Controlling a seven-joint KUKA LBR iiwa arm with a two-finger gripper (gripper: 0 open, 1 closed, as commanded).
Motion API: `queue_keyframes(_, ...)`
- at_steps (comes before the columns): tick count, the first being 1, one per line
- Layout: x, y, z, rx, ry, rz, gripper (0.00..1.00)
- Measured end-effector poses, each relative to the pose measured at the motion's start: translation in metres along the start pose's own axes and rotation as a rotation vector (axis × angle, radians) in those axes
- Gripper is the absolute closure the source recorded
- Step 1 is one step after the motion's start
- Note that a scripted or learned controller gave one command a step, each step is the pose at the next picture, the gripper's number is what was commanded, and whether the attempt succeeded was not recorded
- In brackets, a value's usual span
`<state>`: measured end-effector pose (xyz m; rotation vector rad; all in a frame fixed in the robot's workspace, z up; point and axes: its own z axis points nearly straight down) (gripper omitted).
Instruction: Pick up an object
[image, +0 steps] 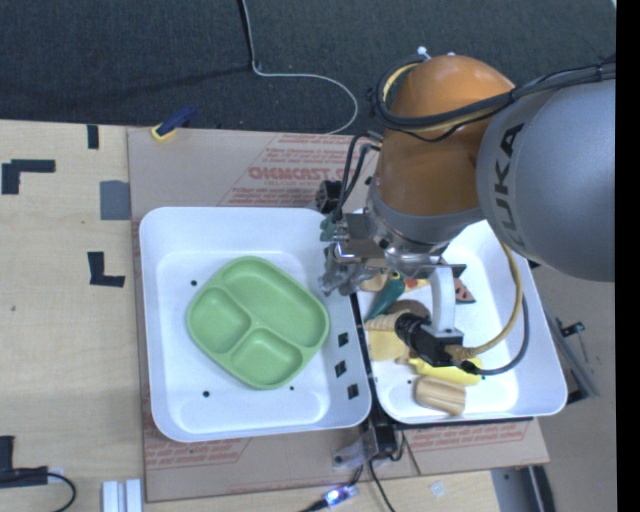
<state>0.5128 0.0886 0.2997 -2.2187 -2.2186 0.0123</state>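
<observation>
Jaws (352, 268) over bin divider, one green tray (258, 322), two white bins (160, 330)

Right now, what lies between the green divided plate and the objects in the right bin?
In the camera view, bare white floor of the left bin, then the two bins' adjoining rims, separate the green plate from the right bin's objects.

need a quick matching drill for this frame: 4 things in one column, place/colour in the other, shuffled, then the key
Things:
1. green divided plate
2. wooden cylinder
3. orange band
4. blue and yellow clip

Places or colours:
A. lying in the right bin, near its front edge
B. on the bench beyond the bins, past the far left corner of the cardboard
C. lying in the left bin
D. on the arm, above the wrist, over the far end of the right bin

Pairs: 1-C, 2-A, 3-D, 4-B
</observation>
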Motion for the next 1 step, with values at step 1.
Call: queue_keyframes(1, 0.0075, -0.0306, -0.1130, -0.017, 0.006, -0.005, 1.00)
